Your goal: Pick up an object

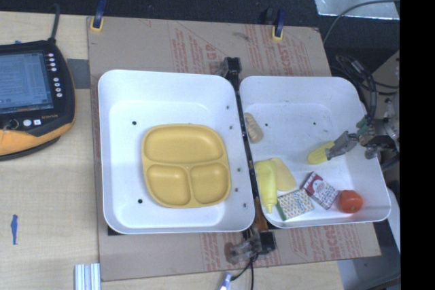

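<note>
A pendant (30, 95) is sitting at the far left of the bench, and next to it two bins are lying side by side. The left bin (119, 146) is holding one thing, a yellow tray (185, 164) with three compartments. The right bin (299, 95) is carrying the loose objects. Going across it: one tan piece (253, 127) is resting against the left wall; one yellow bottle (266, 184) is lying near the front, with what looks like a pale yellow block (284, 175) touching it, though the two are blurring together and I am counting them as two with some doubt. Then come one small carton (294, 204), one red packet (320, 191), and one red ball (350, 201) at the front right corner. Higher up, one small yellow object (318, 155) is lying near the middle right.

The gripper (343, 144) is reaching in from the right and its dark fingers appear to be closing around that yellow object's end, down at the bin floor. Judging by this, the grasp is just being made; the lift is not yet done, so most of the task is remaining.
</note>
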Robot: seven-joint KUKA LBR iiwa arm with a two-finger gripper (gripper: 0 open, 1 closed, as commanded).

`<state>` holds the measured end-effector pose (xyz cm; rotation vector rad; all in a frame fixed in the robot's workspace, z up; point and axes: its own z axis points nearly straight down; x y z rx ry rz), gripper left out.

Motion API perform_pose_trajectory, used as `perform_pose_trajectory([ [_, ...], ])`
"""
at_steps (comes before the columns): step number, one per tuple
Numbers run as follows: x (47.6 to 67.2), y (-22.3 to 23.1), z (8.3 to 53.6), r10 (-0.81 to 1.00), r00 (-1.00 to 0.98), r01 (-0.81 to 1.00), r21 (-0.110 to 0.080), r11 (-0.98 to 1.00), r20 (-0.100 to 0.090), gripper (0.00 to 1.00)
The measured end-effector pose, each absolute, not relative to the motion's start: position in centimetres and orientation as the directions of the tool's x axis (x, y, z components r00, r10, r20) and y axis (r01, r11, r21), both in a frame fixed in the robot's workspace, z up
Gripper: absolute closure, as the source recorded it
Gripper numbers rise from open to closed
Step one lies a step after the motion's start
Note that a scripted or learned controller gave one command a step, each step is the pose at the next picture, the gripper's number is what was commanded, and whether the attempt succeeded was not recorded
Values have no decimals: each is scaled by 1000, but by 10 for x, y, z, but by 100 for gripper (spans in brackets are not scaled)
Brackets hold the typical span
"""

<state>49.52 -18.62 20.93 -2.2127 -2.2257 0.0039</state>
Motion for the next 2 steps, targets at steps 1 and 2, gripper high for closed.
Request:
perform_pose_trajectory([
  [1, 530, -175, 95, 1000, -8, 1000, -6, 8, 0, 0],
  [2, 588, -186, 92, 1000, -4, 1000, -2, 4, 1, 0],
])
